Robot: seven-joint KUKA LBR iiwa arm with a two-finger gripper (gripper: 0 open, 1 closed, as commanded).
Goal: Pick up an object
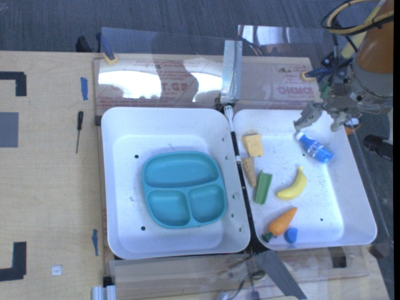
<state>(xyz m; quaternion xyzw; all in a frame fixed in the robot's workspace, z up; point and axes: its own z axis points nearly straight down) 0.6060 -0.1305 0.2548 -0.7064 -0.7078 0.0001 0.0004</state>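
Note:
My gripper (323, 121) hangs over the back of the right bin (350, 220), open, with nothing between its spread fingers. Just below it lies a blue bottle (315, 149), apart from the fingers. Further forward in the same bin are a yellow banana (294, 185), a green cucumber piece (263, 187), a yellow block (253, 144), a tan piece (250, 170), an orange carrot (282, 220) and a small blue piece (291, 234).
The left bin (119, 136) holds a teal divided plate (184, 188). A clear back panel (187, 80) and a metal divider post (232, 70) stand behind the bins. Yellow and black cables (350, 11) hang at the arm's top right.

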